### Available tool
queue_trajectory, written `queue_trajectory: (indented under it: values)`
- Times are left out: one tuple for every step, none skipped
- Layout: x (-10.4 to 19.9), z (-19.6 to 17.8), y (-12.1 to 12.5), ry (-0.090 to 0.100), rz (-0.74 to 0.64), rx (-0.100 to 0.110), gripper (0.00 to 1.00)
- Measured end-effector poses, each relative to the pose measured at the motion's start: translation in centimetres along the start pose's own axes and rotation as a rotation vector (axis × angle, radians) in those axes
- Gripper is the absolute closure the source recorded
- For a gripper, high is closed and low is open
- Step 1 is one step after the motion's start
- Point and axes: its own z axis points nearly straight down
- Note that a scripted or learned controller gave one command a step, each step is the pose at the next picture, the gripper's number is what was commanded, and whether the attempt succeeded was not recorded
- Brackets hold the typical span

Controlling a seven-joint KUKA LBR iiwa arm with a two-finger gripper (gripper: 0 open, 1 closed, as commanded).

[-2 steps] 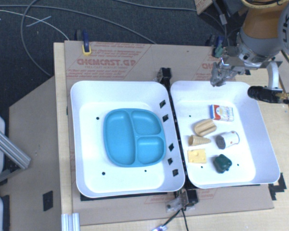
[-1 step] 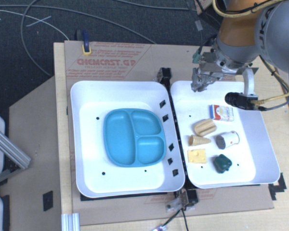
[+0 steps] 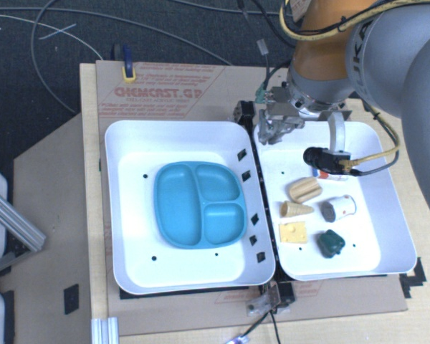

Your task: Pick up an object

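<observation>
From my seat the pincer (image 3: pixel 272 131) hangs at the upper middle of the frame, over the top-left corner of the right bin (image 3: pixel 387 264); whether it is apart or together I cannot tell; nothing visibly sits in it. The candidates lie lower in that bin: a tan roll (image 3: pixel 304 189), a yellow cheese block (image 3: pixel 294 233), a green lump (image 3: pixel 331 243); the blue divided plate (image 3: pixel 199 204) fills the left bin (image 3: pixel 129 149). I judge this the approach; next I'd move down-frame over one piece, then descend.

- Sky-blue three-compartment plastic plate (image 3: pixel 201 204) in the left white bin (image 3: pixel 125 156).
- In the right white bin (image 3: pixel 387 192): tan bread roll (image 3: pixel 304 188); below it, yellow cheese square (image 3: pixel 294 232); dark green lump (image 3: pixel 331 243).
</observation>
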Motion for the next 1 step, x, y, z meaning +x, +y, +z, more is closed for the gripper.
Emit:
queue_trajectory:
  values:
    - [5.52,-0.92,-0.4,0.001,-0.001,-0.005,1.0]
